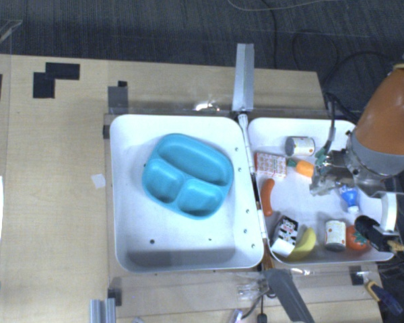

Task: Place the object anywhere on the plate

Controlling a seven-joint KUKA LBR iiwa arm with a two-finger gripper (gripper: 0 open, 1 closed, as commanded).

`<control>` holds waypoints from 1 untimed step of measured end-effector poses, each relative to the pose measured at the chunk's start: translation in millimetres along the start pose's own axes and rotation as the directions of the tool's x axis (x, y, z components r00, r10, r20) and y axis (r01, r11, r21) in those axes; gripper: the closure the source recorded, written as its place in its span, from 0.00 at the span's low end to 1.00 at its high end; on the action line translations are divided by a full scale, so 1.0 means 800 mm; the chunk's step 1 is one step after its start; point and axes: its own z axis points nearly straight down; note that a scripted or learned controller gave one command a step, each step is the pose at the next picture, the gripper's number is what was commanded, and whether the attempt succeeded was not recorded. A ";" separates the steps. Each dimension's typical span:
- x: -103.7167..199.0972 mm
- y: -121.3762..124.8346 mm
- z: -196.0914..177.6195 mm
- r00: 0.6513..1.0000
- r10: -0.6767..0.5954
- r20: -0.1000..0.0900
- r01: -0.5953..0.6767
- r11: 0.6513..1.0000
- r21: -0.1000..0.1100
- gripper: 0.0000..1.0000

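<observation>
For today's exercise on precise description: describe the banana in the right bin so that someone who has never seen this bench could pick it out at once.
Start at the right white bin, the one crowded with small items, and go to its near edge. There the banana lies curved beside a small black packet, left of a short white can. It is the bin's one yellow, crescent-shaped thing.

Plate: you see a plain, bright blue one.
Bins: white for you, both alike.
Bench: you get pale wood with black patches.
Arm: you see grey with an orange band.
Banana: yellow to your eye.
Carrot-like piece: you see orange.
Long sausage shape: you see red-orange.
Small carton: you see a red-and-white print.
</observation>
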 end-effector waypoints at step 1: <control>0.152 0.022 -0.056 0.997 -0.076 0.001 0.076 0.997 0.001 1.00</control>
